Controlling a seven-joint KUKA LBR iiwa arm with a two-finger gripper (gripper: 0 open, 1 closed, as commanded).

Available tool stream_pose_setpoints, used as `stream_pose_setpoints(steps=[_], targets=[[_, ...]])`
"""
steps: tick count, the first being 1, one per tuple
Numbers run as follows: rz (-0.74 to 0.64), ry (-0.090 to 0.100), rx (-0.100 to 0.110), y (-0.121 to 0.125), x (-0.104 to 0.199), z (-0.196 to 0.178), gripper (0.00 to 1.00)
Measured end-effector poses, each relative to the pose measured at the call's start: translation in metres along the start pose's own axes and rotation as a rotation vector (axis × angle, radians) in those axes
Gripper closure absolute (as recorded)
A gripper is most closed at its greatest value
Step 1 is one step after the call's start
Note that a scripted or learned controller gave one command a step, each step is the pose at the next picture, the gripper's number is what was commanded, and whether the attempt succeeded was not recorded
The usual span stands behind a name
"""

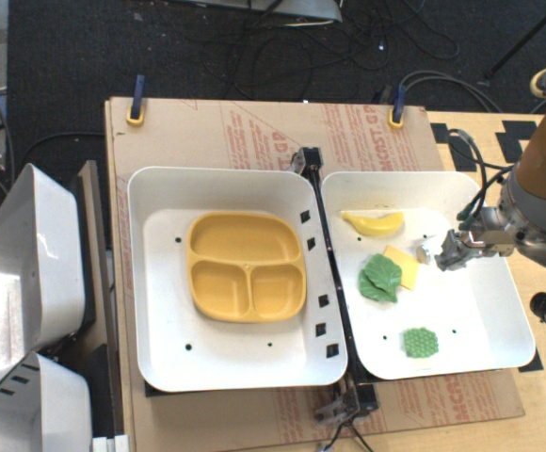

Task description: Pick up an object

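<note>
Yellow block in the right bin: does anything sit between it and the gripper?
Nothing visible does. The gripper is just right of the yellow block, with bare bin floor between them. The green leaf touches the block's far, left side.

Gripper (440, 252) low over the right bin (499, 332). Just left of it: yellow block (404, 266), touching green leafy piece (380, 279). Up-left: yellow banana (374, 222). Below-left: green bumpy round (421, 343). Far left, in the left bin (155, 281): yellow divided tray (247, 266).

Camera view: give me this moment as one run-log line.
gripper: over right bin, nothing seen held | nearest: yellow block | left bin: yellow tray
</note>
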State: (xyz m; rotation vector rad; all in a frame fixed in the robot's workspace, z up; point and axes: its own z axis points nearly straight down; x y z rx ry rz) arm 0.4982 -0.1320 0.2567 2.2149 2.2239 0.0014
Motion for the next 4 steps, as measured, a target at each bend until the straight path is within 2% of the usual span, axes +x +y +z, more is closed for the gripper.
stream_pose_setpoints(steps=[2,3,4], targets=[[-0.001,0.001,0.002,0.012,0.110,-0.007,1.00],[0.000,0.001,0.003,0.025,0.156,0.008,1.00],[-0.002,0.001,0.002,0.023,0.212,0.005,1.00]])
